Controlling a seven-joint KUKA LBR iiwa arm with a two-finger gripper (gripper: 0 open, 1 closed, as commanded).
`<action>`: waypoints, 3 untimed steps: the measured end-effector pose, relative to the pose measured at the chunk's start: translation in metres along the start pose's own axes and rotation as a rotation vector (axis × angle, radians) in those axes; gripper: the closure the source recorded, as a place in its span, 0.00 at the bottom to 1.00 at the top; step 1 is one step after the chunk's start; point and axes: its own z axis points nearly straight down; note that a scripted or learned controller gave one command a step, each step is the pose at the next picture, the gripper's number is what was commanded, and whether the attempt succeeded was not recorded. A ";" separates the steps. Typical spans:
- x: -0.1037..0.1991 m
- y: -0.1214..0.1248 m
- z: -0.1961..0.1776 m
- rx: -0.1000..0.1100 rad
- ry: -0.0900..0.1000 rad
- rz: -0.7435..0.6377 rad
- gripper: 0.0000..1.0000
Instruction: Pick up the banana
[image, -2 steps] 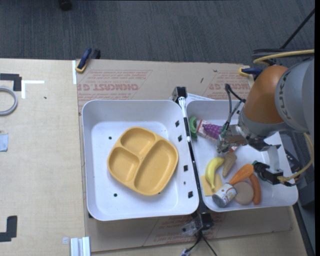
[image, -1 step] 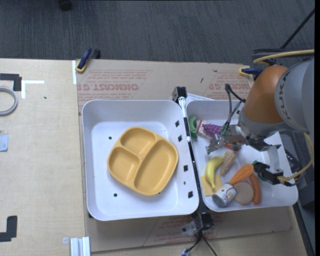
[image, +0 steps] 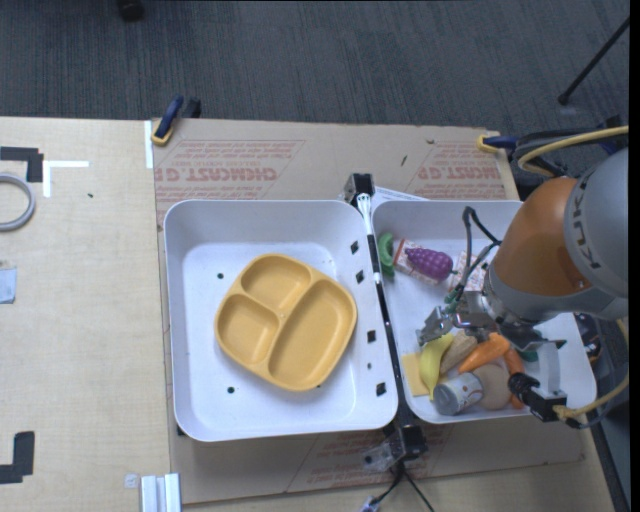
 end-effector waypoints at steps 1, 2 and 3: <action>0.000 0.001 -0.008 0.001 0.000 0.002 1.00; 0.040 -0.015 -0.095 -0.002 -0.002 -0.387 1.00; 0.056 0.063 -0.095 0.000 -0.001 -0.398 1.00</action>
